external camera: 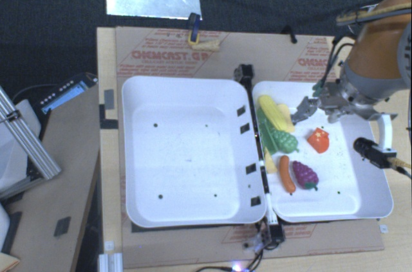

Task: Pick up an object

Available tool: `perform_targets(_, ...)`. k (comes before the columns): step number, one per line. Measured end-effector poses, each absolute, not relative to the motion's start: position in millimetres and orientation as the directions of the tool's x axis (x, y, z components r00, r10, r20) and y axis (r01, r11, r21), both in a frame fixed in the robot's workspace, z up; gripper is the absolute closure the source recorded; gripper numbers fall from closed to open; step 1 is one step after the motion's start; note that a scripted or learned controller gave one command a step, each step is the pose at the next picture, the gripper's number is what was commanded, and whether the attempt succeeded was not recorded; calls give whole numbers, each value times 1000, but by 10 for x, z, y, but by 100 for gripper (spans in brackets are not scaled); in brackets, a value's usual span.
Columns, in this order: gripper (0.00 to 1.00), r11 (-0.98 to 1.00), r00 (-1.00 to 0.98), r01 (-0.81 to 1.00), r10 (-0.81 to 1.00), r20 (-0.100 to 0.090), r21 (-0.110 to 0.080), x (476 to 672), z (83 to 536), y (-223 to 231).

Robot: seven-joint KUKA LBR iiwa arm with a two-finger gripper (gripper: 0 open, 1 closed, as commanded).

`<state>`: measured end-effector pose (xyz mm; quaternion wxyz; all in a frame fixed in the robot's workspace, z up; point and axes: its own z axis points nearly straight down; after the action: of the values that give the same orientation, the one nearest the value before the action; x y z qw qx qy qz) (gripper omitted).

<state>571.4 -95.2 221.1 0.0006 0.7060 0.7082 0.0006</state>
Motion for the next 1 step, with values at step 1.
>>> perform_targets(1,0,7,-7,1000,1000,3,-5,5162,1839,-493)
